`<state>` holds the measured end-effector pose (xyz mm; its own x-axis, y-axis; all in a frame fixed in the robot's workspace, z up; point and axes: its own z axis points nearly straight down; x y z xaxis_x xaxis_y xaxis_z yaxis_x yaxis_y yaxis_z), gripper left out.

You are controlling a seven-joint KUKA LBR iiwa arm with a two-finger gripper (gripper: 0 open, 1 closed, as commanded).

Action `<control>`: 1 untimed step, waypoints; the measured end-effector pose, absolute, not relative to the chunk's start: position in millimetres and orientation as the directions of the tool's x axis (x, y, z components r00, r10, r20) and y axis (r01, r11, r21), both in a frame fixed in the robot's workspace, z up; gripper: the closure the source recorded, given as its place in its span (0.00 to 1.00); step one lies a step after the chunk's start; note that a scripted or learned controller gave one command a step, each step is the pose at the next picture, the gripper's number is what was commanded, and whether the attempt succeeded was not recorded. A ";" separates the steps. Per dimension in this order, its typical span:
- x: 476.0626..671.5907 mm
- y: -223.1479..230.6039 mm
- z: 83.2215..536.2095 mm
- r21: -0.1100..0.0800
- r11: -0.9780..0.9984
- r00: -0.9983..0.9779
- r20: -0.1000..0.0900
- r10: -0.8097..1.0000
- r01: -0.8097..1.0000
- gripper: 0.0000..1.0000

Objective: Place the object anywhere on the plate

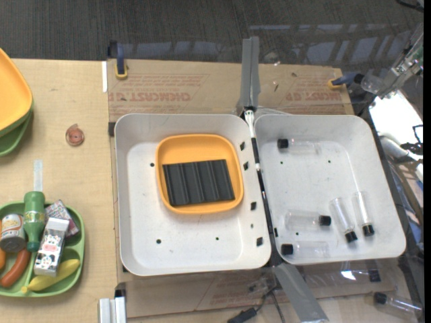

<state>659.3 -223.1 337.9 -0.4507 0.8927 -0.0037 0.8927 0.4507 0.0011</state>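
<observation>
A ridged black object [199, 182] is seen already lying on the orange plate [166, 155] in the left bin [135, 200], long axis three-to-nine. The gripper's state cannot be told.

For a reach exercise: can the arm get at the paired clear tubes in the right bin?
Probably yes: the tubes lie uncovered in the open right bin, on the arm's side, nothing above them.

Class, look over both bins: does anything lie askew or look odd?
Yes. Several clear vials with black caps lie toppled at different angles in the right bin. The orange plate in the left bin already carries a dark ridged block.
</observation>
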 end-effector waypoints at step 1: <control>659.4 -222.8 338.0 0.001 0.451 -0.451 -0.004 0.892 0.892 0.00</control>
<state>659.4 -222.8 338.0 -0.4511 0.8925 -0.0037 0.8925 0.4511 0.0012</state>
